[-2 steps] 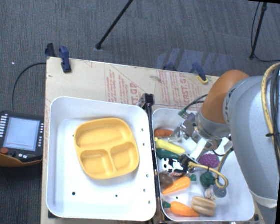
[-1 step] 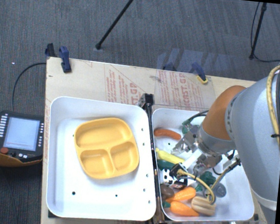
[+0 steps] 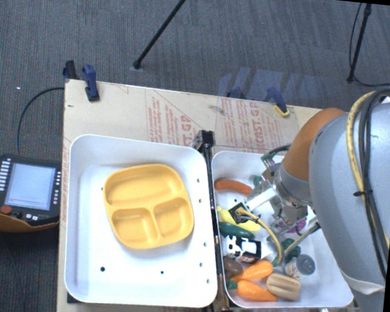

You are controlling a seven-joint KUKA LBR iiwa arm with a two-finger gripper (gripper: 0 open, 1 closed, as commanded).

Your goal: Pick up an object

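The right bin (image 3: 337, 290) holds a heap of toy food. An orange sausage-shaped piece (image 3: 233, 186) lies at its far left, with a yellow piece (image 3: 228, 216) and a green piece (image 3: 239, 230) below it. Nearer the front are a black-and-white cow figure (image 3: 243, 247), two orange carrots (image 3: 259, 271), a tan bread-like block (image 3: 283, 286) and a grey round piece (image 3: 304, 266). My gripper (image 3: 283, 209) hangs low over the middle of this bin, just right of the yellow and green pieces. The wrist hides what is under it.
The left bin (image 3: 80, 244) holds a yellow divided plate (image 3: 149, 204). A black divider clamp (image 3: 206, 140) sits between the bins. A pendant with a screen (image 3: 26, 192) lies off the bench to the left. The bulky grey arm (image 3: 359, 184) covers the right bin's far right side.
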